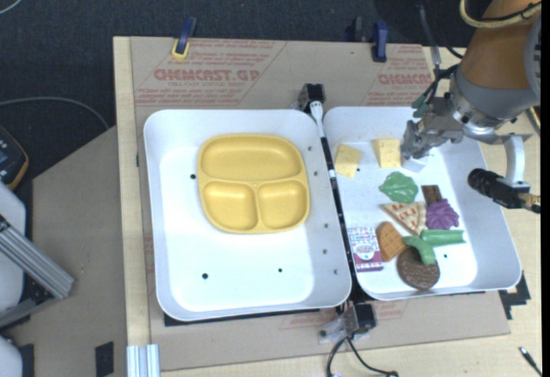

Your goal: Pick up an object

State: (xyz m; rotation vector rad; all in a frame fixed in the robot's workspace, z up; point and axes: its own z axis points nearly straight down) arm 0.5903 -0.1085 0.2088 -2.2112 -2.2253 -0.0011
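Camera view: a yellow cheese block [388, 152] is seen lying in the right bin [503, 240], right of frame centre. No object is lifted. The gripper [416, 149] is poised just beside it; its state cannot be told.

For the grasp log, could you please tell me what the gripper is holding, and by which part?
It cannot be told. The gripper hangs low in the right bin, beside a yellow cheese piece; nothing shows in its grip.

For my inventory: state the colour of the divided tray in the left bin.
Pale yellow; the divided tray shows clearly in the camera view.
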